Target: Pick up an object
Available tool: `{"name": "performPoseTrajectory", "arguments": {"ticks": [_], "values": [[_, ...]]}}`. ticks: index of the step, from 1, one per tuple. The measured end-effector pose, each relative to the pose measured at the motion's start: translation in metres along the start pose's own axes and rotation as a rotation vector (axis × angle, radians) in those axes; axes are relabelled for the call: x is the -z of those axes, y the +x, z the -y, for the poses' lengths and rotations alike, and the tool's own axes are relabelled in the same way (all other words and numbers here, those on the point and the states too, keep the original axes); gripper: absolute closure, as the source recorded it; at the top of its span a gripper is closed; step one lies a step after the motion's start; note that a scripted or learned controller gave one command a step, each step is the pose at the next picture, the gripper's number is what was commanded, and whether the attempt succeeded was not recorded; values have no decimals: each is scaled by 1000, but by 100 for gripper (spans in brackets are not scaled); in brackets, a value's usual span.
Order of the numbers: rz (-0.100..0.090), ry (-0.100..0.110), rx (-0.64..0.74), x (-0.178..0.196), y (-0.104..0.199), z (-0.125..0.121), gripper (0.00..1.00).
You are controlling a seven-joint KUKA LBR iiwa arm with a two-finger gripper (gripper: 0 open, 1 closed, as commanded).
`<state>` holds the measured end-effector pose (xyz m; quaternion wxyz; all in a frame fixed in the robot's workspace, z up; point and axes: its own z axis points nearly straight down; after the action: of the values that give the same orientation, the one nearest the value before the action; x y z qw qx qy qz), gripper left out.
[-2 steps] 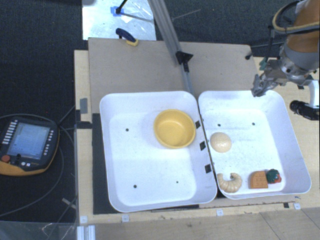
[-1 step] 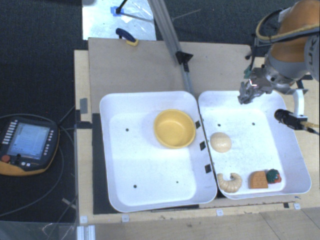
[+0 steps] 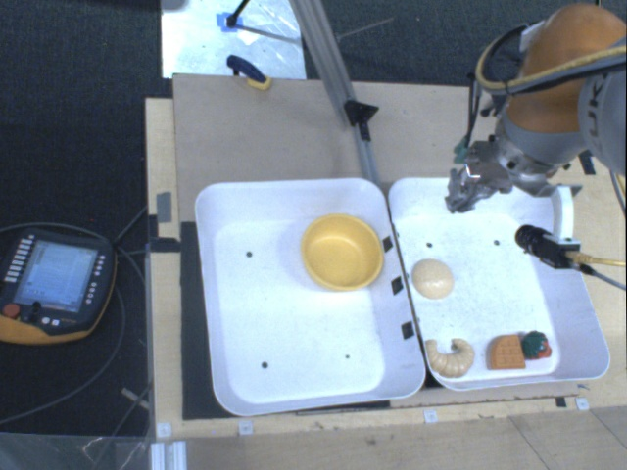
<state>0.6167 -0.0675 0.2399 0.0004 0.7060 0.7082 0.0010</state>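
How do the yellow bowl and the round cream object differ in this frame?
The yellow bowl is yellow, hollow and open upward; the round cream object is pale and looks solid and domed. The bowl is clearly larger. The bowl sits in the left bin, the cream object in the right bin. Both are roundish and lie apart from the gripper.

Pale wooden counter [image 3: 265,130], two shallow white bins side by side on it, left bin [image 3: 230,360]; right bin [image 3: 578,331]
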Motion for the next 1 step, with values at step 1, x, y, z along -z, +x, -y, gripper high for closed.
{"name": "performPoseTrajectory", "arguments": {"ticks": [1], "values": [[0, 1, -1, -11, 41, 28, 100]]}}
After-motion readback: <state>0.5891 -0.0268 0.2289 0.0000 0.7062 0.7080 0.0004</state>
